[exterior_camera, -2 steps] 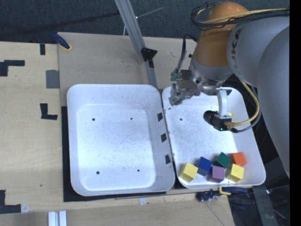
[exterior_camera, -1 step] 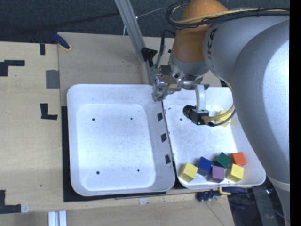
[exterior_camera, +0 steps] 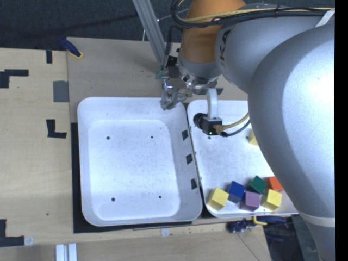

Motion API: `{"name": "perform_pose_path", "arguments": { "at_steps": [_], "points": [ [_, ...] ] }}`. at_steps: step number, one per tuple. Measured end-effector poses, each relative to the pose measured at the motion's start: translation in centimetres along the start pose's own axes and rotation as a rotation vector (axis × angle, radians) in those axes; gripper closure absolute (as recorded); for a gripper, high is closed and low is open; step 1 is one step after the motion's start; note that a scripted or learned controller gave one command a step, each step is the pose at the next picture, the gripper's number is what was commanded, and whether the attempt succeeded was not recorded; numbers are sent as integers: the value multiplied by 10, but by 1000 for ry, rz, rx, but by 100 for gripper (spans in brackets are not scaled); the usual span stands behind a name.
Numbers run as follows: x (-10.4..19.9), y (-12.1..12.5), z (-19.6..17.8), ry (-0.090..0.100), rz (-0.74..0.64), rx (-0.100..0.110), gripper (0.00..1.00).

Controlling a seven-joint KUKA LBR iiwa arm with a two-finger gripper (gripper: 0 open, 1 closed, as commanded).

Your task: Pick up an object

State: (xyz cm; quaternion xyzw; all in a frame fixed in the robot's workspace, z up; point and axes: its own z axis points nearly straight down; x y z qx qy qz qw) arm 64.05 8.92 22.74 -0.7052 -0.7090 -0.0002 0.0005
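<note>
Several small blocks lie in a cluster at the near end of the right bin (exterior_camera: 228,162): a yellow block (exterior_camera: 218,198), a blue block (exterior_camera: 236,191), a purple block (exterior_camera: 251,200), a green block (exterior_camera: 258,185), another yellow block (exterior_camera: 272,199) and an orange block (exterior_camera: 275,184). Part of a yellowish piece (exterior_camera: 252,139) peeks out from under the arm. My gripper (exterior_camera: 169,100) hangs over the far right corner of the left bin (exterior_camera: 81,113), well away from the blocks. Nothing is visibly held.
The grey arm with its orange band (exterior_camera: 209,15) covers most of the right bin's far and right side. A slanted metal rod (exterior_camera: 149,20) rises behind the gripper. Black tape marks and a blue-yellow clip (exterior_camera: 70,47) lie on the bench to the left.
</note>
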Motion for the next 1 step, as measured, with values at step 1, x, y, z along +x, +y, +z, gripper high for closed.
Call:
{"name": "perform_pose_path", "arguments": {
  "at_steps": [1],
  "points": [
    [-3, 0, 0, -3, 3, 1, 0]
  ]
}}
